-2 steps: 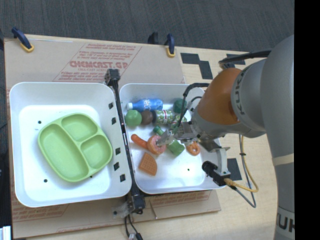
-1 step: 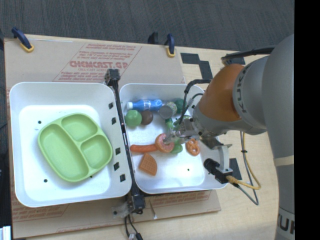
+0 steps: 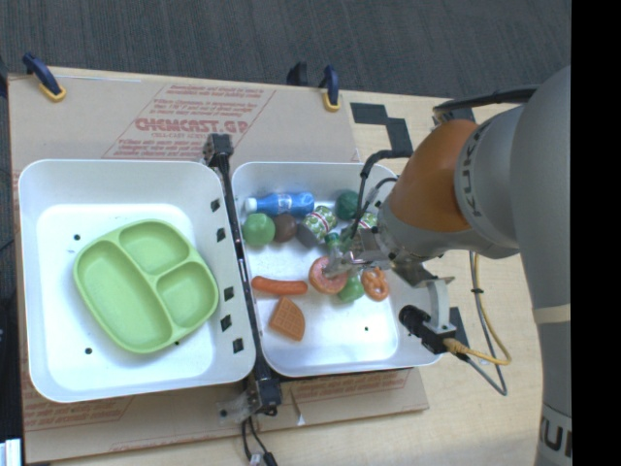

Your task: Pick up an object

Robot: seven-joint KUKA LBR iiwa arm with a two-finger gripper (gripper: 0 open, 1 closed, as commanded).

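The right bin [image 3: 330, 355] holds several toy foods. A blue bottle [image 3: 281, 203], a green ball [image 3: 258, 228] and a brown piece [image 3: 284, 228] lie at its far side. An orange sausage [image 3: 278, 285] and a waffle wedge [image 3: 287, 318] lie near the front left. My gripper [image 3: 340, 257] reaches in from the right and hangs low over a cluster of a pink donut [image 3: 326, 277], a green piece [image 3: 350, 288] and an orange pretzel [image 3: 375, 283]. It stands just above the donut's far edge. A dark green piece [image 3: 347, 205] and a wrapped item [image 3: 318, 225] sit just beyond it.
The left bin [image 3: 58, 178] carries a light green divided plate [image 3: 146, 284]. A black divider with clips [image 3: 231, 250] runs between the bins. The arm's orange band [image 3: 437, 187] and grey body cover the right bin's right side. A yellow cable [image 3: 490, 343] loops at the right.
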